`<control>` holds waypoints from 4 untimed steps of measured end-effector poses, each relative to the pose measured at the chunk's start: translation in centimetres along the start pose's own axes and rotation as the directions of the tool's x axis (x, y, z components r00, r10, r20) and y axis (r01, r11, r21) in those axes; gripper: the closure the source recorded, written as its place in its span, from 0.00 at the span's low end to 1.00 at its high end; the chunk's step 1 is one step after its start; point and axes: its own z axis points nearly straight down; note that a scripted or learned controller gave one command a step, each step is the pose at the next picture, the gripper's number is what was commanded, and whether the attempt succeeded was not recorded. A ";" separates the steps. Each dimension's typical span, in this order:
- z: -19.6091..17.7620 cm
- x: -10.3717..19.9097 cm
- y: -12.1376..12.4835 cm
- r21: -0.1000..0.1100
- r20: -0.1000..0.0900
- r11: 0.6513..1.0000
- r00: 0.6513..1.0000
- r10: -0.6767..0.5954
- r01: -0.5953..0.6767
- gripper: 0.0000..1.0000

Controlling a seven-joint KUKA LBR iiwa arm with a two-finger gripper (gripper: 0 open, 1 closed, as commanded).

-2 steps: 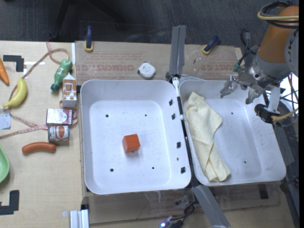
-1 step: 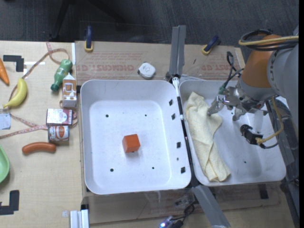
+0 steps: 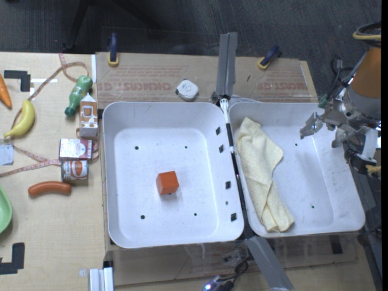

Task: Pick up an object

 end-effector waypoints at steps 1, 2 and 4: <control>5.8 9.0 -2.2 0.003 -0.001 0.995 0.995 0.100 -0.100 0.00; 3.5 3.6 -0.2 -0.001 0.000 0.985 0.985 -0.175 0.175 0.00; 5.7 7.1 -2.5 0.001 -0.001 1.000 1.000 -0.007 0.007 0.00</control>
